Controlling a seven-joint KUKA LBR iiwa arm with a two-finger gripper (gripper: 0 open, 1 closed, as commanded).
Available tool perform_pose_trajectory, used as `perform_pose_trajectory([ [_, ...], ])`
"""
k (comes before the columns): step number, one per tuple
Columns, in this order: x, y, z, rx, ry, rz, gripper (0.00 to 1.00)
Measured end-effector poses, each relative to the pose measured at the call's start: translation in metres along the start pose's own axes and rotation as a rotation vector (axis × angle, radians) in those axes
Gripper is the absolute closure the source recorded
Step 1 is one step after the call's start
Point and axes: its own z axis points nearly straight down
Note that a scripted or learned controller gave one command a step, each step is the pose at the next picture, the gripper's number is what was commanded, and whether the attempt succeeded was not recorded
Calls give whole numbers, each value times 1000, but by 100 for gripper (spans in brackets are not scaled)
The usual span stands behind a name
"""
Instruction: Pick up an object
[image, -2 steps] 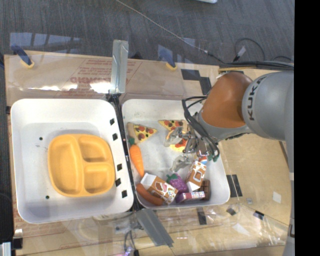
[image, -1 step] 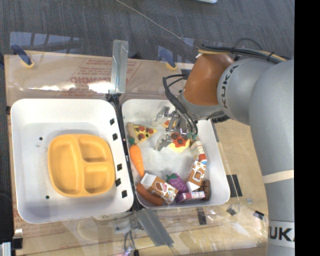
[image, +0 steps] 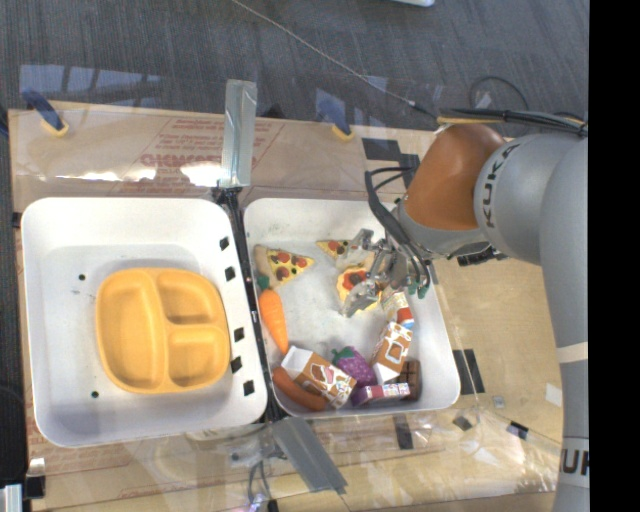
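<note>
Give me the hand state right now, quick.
Hand: low in the right bin, over a pizza slice; open or shut cannot be told.

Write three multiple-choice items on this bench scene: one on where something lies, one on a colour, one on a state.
1. Where does the carrot lie?
A. In the left bin on the tray
B. In the right bin near its left wall
C. On the bench outside both bins

2. What colour is the divided tray in the left bin?
A. Yellow
B. Blue
C. Black

3. Where is the hand?
A. Over the left bin
B. Outside both bins
C. Low in the right bin among the pizza slices

Answers: 1 B, the carrot lies along the right bin's left wall. 2 A, the tray is plainly yellow. 3 C, the hand sits over a pizza slice in the right bin.
</note>
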Motion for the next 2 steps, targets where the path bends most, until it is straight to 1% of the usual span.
perform_pose_trajectory([
  [1,59,8,0,0,0,-45,0],
  [2,121,8,1,-1,1,60,0],
])
